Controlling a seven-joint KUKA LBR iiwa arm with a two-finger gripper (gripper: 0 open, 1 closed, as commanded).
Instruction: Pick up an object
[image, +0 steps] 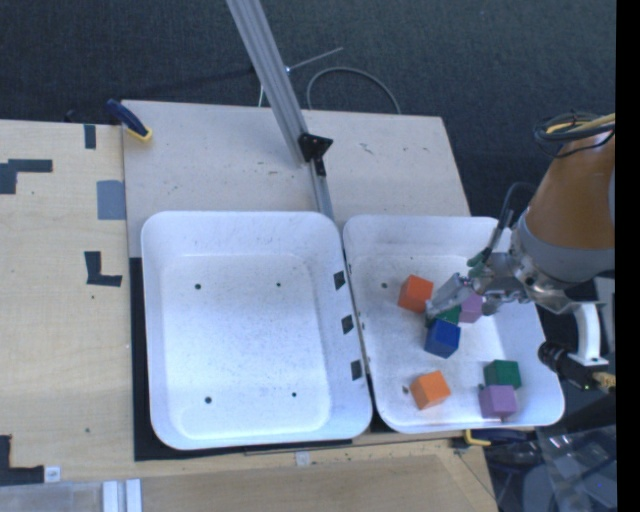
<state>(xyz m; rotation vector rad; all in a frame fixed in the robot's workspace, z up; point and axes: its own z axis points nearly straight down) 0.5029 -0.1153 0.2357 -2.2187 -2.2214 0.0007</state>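
My gripper (449, 300) is low in the right bin (400, 235), reaching in from the right. It sits between an orange-red block (414, 293) on its left and a blue block (442, 339) just below it. A bit of a dark green thing (449, 316) and a pinkish-purple thing (471, 309) show right under the gripper; whether either is held cannot be made out. Nearer the front of the bin lie an orange block (430, 389), a green block (502, 374) and a purple block (497, 401).
The left bin (160, 240) stands beside the right one, with a raised rim between them. A slanted metal pole (275, 75) rises behind the bins. The grey arm with its orange band (570, 200) hangs over the right bin's far right side.
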